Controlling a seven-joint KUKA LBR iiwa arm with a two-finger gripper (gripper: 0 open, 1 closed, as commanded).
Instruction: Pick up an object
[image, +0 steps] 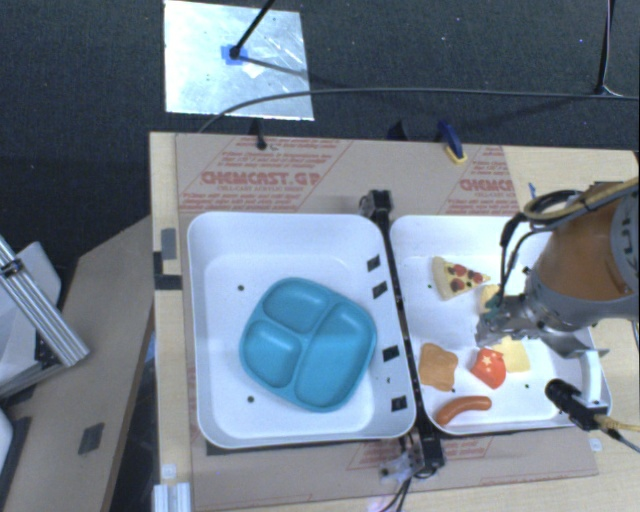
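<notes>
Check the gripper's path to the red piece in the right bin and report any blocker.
Nothing visible blocks it. The gripper is just above the red piece, with bare bin floor between; the cheese lies beside it.

A blue divided plate (308, 343) is seen in the left bin (215, 240), while the gripper (497, 325) is lowered among toy foods in the right bin (420, 240).

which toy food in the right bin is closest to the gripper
The yellow cheese piece, lying right under the gripper, with the red strawberry beside it. The pizza slice, toast and sausage all lie farther off.
</notes>
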